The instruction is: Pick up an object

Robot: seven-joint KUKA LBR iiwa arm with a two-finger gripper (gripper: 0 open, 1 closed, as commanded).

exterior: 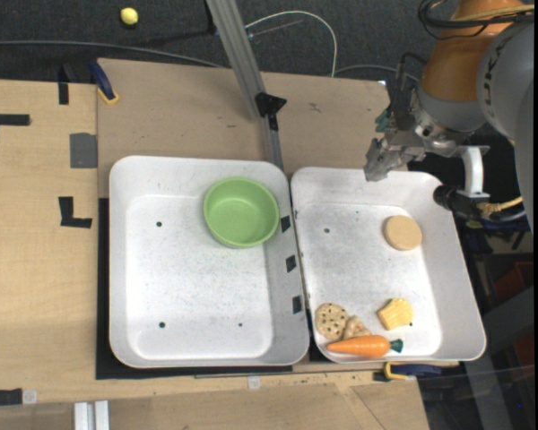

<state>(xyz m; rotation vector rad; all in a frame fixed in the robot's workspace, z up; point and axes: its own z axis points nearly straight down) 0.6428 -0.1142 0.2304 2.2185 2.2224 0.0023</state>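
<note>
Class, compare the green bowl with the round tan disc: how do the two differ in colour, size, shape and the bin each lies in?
The green bowl is bright green; the round tan disc is pale tan. The bowl is clearly larger than the disc. The bowl is hollow and opens upward, while the disc looks flat and solid. The bowl sits in the left bin; the disc lies in the right bin. Both are round from above.

Tan bench (179, 124) — two white bins (134, 267) side by side, touching.
</note>
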